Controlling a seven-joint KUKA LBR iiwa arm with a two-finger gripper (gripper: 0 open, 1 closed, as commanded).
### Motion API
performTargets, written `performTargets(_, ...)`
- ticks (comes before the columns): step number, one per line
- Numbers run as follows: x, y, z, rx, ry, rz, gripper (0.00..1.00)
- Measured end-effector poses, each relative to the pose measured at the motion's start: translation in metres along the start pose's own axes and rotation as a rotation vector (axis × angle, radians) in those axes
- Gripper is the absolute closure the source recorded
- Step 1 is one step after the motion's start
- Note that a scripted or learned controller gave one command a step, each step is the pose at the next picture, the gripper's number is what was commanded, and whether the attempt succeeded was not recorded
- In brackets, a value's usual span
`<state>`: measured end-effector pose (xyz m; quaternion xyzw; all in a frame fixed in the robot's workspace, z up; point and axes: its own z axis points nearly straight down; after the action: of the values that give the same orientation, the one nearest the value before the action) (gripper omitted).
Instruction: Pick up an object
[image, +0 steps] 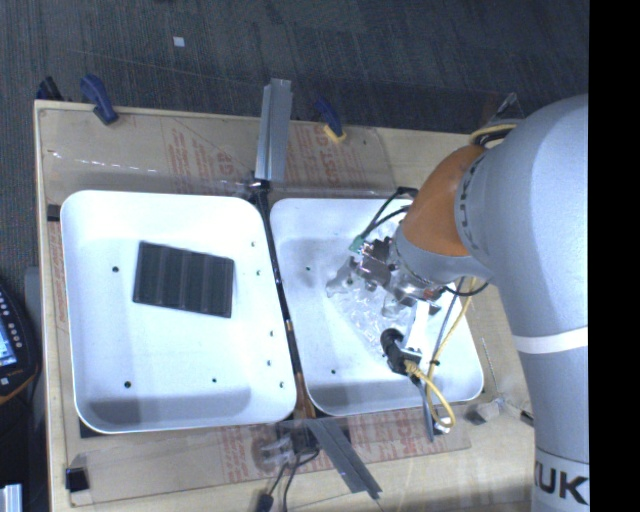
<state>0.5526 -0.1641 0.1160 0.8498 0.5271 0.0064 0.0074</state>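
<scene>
A dark, flat, rectangular object with faint ribs across its face was seen lying in the left bin. It was placed left of that bin's middle, its long side slightly slanted against the bin's walls and well apart from all of them. Nothing was touching it.

The right bin was set just beside the left one, the two rims meeting along a dark seam. The gripper was lowered over the middle of the right bin's floor, well apart from the dark object. Whether the jaws were apart or together could not be told, as the tip was blurred against the white floor, and nothing could be made out held in it. Black and yellow cables were looped down from the wrist toward the near right corner of that bin.

Above the wrist, the orange band was visible, and the grey arm was extended in from the right.

Both bins were borne by a pale wooden bench. A grey metal bar was fixed at the far edge where the bins met, and a second metal bar at the near edge. Two blue clamps were fastened along the far side.
</scene>
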Motion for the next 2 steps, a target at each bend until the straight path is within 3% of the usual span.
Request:
performTargets(1,-0.014,0.027,-0.089,0.022,-0.002,-0.103,0.00)
performTargets(2,0.054,0.054,-0.215,0.020,-0.001,-0.127,0.00)
